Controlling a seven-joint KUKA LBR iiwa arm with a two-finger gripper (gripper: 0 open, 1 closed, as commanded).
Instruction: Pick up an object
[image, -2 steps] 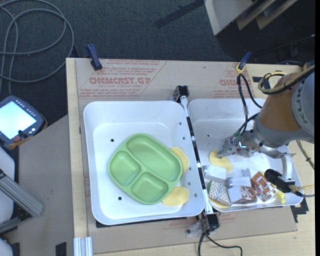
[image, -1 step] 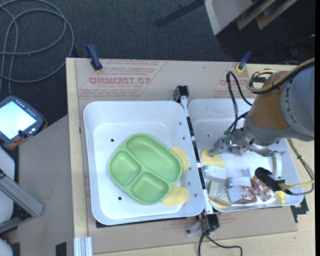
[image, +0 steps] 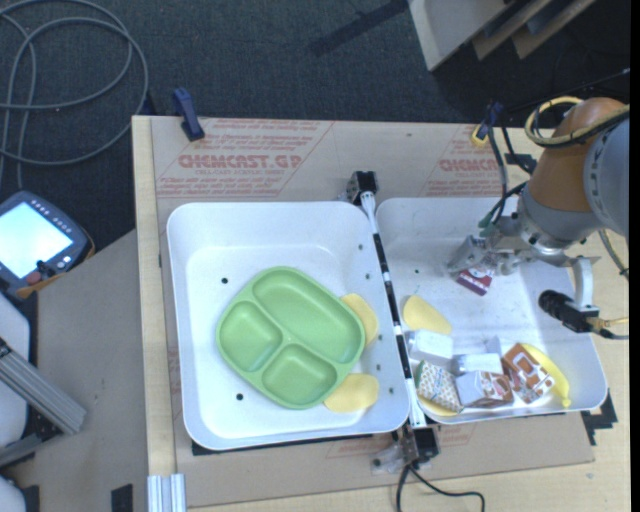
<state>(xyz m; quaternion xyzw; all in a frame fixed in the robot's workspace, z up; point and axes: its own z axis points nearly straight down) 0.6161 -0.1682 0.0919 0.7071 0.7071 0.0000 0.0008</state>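
Note:
My gripper hangs low over the back middle of the right bin, at the end of the grey and orange arm reaching in from the right. A small dark red object lies on the bin floor just in front of and below the gripper, close to it or touching it. At the front of the same bin lie a yellow piece, white packets, a patterned packet and orange-brown packets.
The left bin holds a green divided plate with yellow pieces by its right and front edges. A black part of the arm juts over the right bin's right side. A divider rail separates the bins.

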